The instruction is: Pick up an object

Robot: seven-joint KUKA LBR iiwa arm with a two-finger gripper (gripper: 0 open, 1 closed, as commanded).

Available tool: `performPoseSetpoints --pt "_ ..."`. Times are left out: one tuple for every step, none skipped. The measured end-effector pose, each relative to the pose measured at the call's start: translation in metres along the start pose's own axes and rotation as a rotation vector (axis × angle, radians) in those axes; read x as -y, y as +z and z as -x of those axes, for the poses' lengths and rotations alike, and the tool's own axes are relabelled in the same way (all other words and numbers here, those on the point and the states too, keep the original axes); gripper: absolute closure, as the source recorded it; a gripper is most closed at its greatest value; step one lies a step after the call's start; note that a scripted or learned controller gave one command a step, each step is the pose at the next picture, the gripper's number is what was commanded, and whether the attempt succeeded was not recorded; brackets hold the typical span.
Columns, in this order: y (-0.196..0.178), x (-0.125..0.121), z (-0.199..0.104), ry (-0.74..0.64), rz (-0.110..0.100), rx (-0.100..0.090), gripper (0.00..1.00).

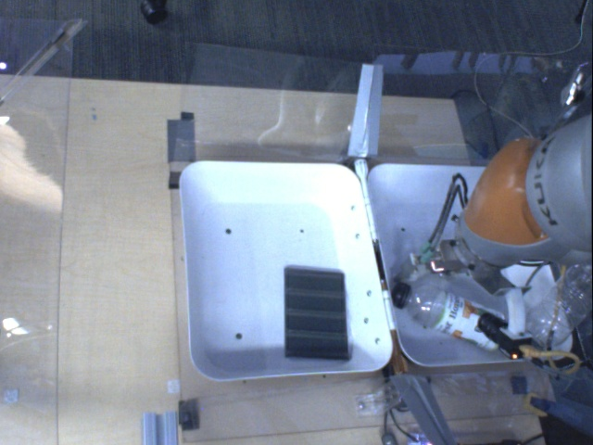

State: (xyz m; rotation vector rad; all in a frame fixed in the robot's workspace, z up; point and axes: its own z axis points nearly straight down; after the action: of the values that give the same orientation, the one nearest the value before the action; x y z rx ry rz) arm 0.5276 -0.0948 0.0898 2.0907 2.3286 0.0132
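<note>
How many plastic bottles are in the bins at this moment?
1 that I can make out: a clear plastic bottle lying on its side in the right bin, under the arm's wrist. The arm covers part of that bin, so others may be hidden.

A black ribbed block point(316, 312) lies flat in the left bin; a clear bottle point(443, 308) lies sideways in the right.

1. Two white bins, the left bin point(241, 248) and the right bin point(408, 202), sit on a pale wood-toned surface point(102, 276).
2. A black ribbed block point(316, 312) lies in the left bin.
3. The grey arm point(565, 184) carries an orange band point(505, 197).
4. A clear bottle point(445, 309) shows a white label and black cap.
5. Dark grey carpet point(278, 7) runs behind.
</note>
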Motion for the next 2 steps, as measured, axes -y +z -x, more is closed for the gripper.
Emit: performPoseSetpoints --pt "0.002 -0.058 0.0 0.101 -0.001 0.0 0.0" --pt "-0.001 0.029 0.005 0.034 0.0 0.0 0.0"
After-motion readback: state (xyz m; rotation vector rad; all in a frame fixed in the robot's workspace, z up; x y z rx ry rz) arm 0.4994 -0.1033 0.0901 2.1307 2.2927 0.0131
